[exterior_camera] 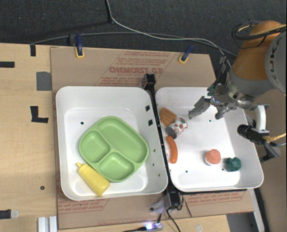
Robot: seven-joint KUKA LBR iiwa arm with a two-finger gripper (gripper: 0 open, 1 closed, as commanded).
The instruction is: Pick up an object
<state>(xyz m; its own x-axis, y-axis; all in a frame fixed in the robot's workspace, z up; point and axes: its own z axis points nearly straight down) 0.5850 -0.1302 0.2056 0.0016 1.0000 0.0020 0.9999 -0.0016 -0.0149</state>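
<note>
Wooden bench under a dark carpet-like backdrop, brown cardboard sheet [128,69] clamped on top, two shallow white bins side by side. Left white bin [66,129] holds a green three-compartment plastic plate [114,149] and a yellow squeeze bottle [92,179] lying just beside the plate's lower-left edge. Right white bin [245,178] holds the candidates: an orange-brown wedge [168,115], a small white-and-red round toy [179,126], an orange sausage-shaped piece [173,149], a pink-red ball [212,157], a dark green lump [232,164]. Two-finger gripper [210,108] hangs over the right bin's upper part, fingers spread, nothing between them. Judgement: pick not started, nearest targets are the wedge and round toy; approach, close and lift all remain. Red print on the cardboard, probably "CHEMCAST GP", too blurred to be sure
</note>
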